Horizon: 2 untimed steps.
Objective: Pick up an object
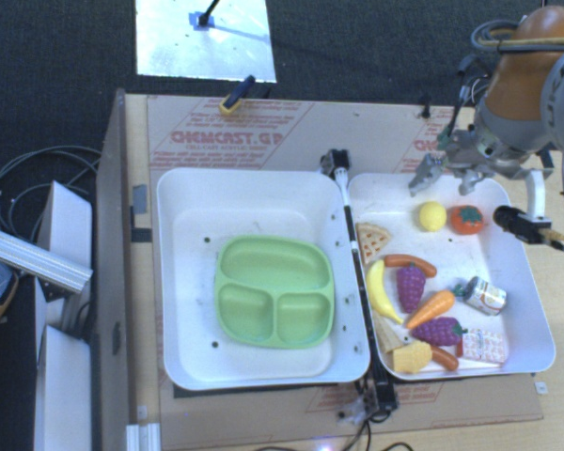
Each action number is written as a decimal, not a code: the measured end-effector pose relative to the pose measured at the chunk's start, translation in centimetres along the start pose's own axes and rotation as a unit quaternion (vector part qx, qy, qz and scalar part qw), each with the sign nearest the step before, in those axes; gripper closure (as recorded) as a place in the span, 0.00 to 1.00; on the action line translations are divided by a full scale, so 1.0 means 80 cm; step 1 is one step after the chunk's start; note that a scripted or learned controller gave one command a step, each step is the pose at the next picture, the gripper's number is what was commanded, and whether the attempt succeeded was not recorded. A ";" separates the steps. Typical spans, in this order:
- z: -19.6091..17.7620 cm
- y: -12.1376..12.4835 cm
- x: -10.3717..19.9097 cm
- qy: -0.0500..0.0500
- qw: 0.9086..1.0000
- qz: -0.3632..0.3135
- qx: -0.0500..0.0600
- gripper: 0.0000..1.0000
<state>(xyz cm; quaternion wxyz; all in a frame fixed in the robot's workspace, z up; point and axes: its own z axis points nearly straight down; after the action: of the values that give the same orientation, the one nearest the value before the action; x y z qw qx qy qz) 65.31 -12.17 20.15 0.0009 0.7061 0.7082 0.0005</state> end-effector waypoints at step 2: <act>0.114 -0.076 -0.006 0.001 1.000 0.001 0.002 0.00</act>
<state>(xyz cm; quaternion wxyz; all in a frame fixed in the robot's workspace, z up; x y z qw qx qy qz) 59.27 -12.68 11.03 -0.0006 0.7066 0.7076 -0.0002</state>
